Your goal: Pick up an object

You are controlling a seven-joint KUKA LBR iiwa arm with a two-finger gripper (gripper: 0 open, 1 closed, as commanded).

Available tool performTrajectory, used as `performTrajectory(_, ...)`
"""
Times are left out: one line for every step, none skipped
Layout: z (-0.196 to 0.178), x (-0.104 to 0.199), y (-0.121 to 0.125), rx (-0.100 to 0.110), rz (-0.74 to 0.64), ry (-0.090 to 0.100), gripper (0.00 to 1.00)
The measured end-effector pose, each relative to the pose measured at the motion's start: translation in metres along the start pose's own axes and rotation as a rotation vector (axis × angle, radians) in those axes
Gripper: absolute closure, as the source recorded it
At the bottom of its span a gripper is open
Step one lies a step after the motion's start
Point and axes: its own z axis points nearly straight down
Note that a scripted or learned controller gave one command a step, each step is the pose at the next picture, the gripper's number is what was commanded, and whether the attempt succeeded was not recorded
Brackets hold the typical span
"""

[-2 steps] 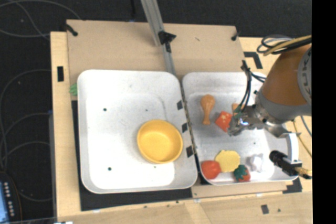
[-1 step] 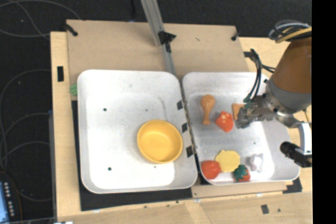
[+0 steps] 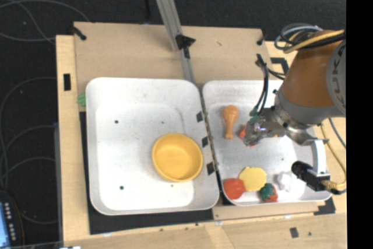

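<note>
My gripper [image 3: 252,134] hangs low over the middle of the right bin [image 3: 245,93], under the orange wrist band. A small red-orange bit shows right at its tip, and I cannot make out what it is. An orange drumstick-shaped toy [image 3: 230,120] lies just left of the gripper. Along the bin's front edge lie a red round toy [image 3: 233,188], a yellow toy [image 3: 253,178], a small green and red piece [image 3: 268,193] and a white object [image 3: 284,181].
A yellow bowl [image 3: 177,157] sits in the left bin [image 3: 116,102], near the divider. A slanted metal pole [image 3: 169,9] rises behind the bins. A black part of the arm [image 3: 308,174] overhangs the right bin's front right corner.
</note>
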Motion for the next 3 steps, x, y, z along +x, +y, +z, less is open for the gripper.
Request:
performTrajectory(0.005, 0.049, -0.007, 0.000, 0.001, -0.001, 1.00)
performTrajectory(0.004, 0.094, -0.018, 0.001, 0.000, 0.000, 1.00)
performTrajectory(-0.004, 0.139, -0.011, 0.001, 0.000, 0.000, 1.00)
